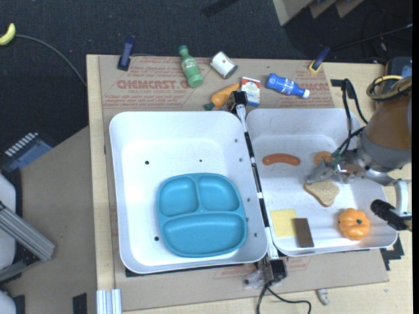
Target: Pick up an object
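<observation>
In the right bin lie a reddish sausage, a tan slice of bread, an orange pumpkin, a yellow cheese square and a small brown block. My gripper is low in this bin, just above the bread's upper edge and right of the sausage. A small orange piece lies right behind it. Nothing visibly hangs from the gripper.
The left bin holds a blue divided plate. Behind the bins on the bench lie a green bottle, a white can, a small carton, a blue bottle and an orange toy.
</observation>
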Action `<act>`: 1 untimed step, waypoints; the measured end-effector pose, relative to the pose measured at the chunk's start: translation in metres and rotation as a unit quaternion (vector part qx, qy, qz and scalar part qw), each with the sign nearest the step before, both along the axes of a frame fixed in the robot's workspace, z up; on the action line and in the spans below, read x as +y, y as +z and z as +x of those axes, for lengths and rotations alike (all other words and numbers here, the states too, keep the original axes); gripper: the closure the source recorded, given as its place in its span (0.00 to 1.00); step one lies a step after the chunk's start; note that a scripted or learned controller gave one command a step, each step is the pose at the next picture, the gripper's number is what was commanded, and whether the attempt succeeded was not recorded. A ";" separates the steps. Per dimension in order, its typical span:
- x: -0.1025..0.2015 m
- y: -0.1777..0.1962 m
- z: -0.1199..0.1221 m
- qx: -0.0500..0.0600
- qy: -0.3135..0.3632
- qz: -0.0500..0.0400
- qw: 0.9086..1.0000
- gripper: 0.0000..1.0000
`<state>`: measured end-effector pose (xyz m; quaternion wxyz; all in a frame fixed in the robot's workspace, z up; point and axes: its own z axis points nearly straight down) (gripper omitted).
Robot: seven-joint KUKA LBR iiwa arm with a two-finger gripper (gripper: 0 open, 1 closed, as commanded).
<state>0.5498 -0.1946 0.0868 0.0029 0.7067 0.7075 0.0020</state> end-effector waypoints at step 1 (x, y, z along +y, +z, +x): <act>0.036 -0.001 0.054 0.000 0.001 0.000 1.000 0.00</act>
